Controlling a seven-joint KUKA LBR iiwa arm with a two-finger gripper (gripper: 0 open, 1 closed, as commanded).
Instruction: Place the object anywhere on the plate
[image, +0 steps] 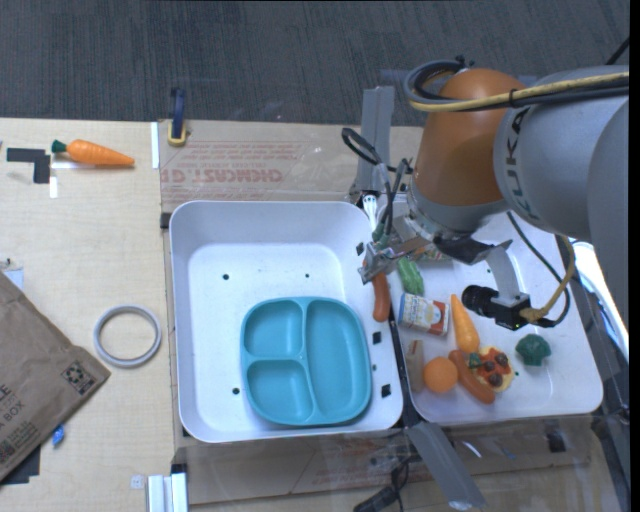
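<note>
Pale wood forms the desk, which carries two shallow white bins side by side. In the left bin a turquoise plate with three compartments is seen, nothing resting on it. The right bin holds a scatter of toy foods: a small carton, an orange ball, a carrot, a green broccoli piece and a red-and-yellow piece.

The hand is shown low over the divide between the bins, at the right bin's left edge. Just below it, a slim reddish-orange sausage-like object lies along that edge, and is judged to be the thing to be moved. Whether the hand is clenched on it or released cannot be told, since the tips are masked by the wrist hardware and a green item beside them.

The object is judged to be light, stiff moulded plastic, smooth and somewhat slippery, and not fragile. A hold across its narrow middle is advised, so that it does not pivot or squirt out. Its closeness to the bin wall is expected to hinder one side of the grasp.
</note>
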